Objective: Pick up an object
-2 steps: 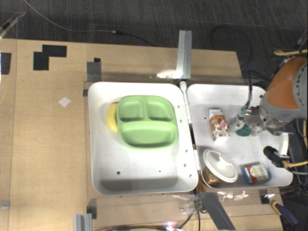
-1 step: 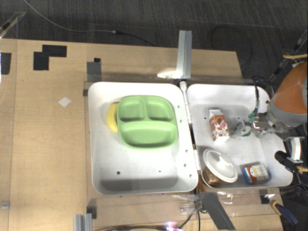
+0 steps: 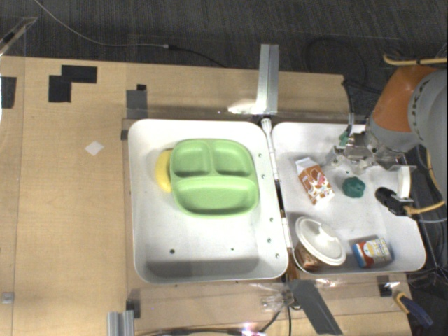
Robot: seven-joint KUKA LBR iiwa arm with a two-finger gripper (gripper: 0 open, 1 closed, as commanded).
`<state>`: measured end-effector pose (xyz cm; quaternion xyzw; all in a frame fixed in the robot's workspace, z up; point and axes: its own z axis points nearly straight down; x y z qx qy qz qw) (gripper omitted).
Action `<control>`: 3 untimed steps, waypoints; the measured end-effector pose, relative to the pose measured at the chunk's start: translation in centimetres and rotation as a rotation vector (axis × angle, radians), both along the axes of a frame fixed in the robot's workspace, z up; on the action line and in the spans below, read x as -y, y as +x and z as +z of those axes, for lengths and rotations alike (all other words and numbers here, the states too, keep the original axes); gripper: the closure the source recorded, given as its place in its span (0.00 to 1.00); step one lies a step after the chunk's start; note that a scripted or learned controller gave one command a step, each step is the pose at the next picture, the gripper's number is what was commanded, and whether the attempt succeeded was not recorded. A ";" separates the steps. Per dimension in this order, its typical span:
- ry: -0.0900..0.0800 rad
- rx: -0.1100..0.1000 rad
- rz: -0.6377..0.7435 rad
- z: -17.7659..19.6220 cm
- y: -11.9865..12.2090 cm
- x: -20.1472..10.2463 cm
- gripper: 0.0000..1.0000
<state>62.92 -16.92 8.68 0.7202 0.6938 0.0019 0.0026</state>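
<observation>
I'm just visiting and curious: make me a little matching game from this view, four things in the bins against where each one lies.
Things:
1. green divided plate
2. small can
3. teal ball
4. white bowl

Places:
A. right bin, near front corner
B. left bin
C. right bin, front edge by the divider
D. right bin, middle, below the gripper

Pairs: 1-B, 2-A, 3-D, 4-C

You are looking down on a light wooden bench (image 3: 63, 208) with black tape patches (image 3: 70, 81) stuck near its far left corner. Behind it runs dark ribbed carpet (image 3: 210, 12), crossed by a thin grey cable (image 3: 105, 42). A metal post (image 3: 269, 79) stands upright at the bench's back edge. The light is even and soft.
</observation>
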 end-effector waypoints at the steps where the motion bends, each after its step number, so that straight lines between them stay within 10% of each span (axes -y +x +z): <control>1: -0.002 0.001 0.101 0.1 -6.5 0.2 0.00; 2: -0.005 0.010 0.102 1.4 -6.2 0.2 1.00; 3: 0.001 0.000 -0.002 12.6 -2.6 -6.2 1.00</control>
